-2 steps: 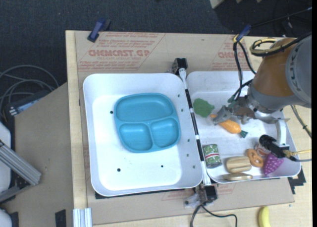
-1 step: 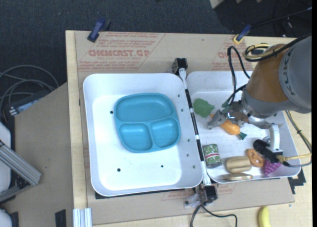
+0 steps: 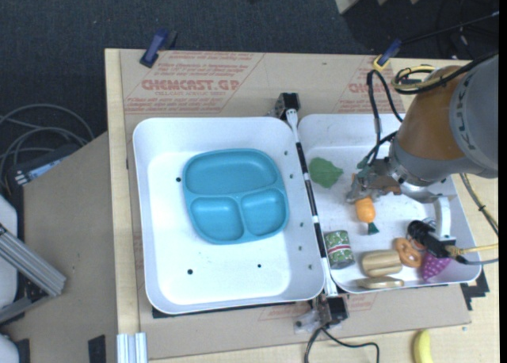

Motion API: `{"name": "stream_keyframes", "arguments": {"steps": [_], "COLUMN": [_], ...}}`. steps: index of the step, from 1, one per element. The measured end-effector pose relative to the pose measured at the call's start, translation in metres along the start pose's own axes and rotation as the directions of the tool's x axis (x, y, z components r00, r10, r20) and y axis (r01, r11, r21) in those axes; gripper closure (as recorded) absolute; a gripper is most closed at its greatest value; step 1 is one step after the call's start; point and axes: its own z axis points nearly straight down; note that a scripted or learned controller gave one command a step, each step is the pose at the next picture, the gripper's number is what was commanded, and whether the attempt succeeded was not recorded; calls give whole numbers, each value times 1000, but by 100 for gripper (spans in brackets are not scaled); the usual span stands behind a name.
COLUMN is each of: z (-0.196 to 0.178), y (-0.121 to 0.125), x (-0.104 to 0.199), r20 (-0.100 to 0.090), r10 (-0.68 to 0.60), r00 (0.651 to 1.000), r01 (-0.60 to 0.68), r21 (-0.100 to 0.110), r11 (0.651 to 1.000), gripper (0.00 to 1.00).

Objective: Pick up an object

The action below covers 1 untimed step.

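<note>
- Orange carrot (image 3: pixel 365 212) lies in the right bin (image 3: pixel 341 133), just below the gripper (image 3: pixel 367 185); its long axis runs roughly up-down, narrow end toward the bin's near edge.
- Whether the gripper is released or clenched cannot be told.
- The cardboard (image 3: pixel 198 80) on the tabletop, behind the bins, reads "CHEMCAST GP".
- The can (image 3: pixel 339 248), left of the carrot, has a green label, unreadable.

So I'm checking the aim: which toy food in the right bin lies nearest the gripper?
The small orange carrot-like toy, just below the gripper. The green leaf, green can and tan bread roll lie farther off.
</note>
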Motion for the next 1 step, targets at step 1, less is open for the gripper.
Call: {"name": "stream_keyframes", "arguments": {"steps": [1], "z": [-92], "y": [25], "x": [46], "r20": [0], "r10": [-3], "r00": [1000], "r01": [3], "r21": [-5], "r11": [1000], "gripper": [100]}}
